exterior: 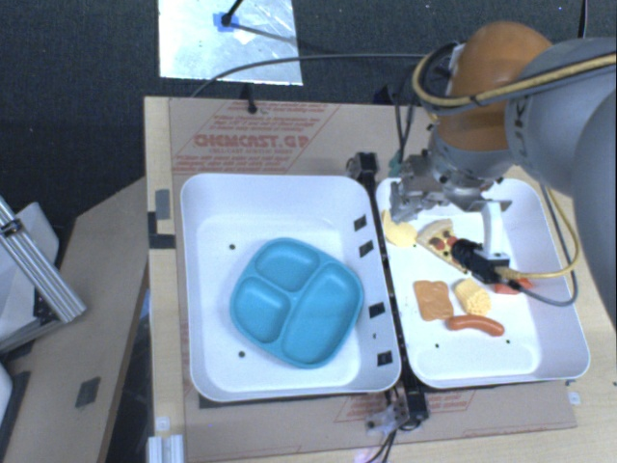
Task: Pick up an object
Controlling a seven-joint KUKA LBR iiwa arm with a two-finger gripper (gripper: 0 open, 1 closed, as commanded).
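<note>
The right bin holds several toy foods. A pale yellow piece lies at its upper left, with a pizza slice beside it. Lower down sit a slice of toast, a yellow corn cob and a reddish sausage. My gripper hangs over the bin's upper left corner, just above the yellow piece and the pizza slice. The wrist body hides its tip, and nothing shows held in it.
In the left bin lies a blue compartment plate. The divider between the bins runs just left of the gripper. A black and orange cable trails from the arm across the right bin.
</note>
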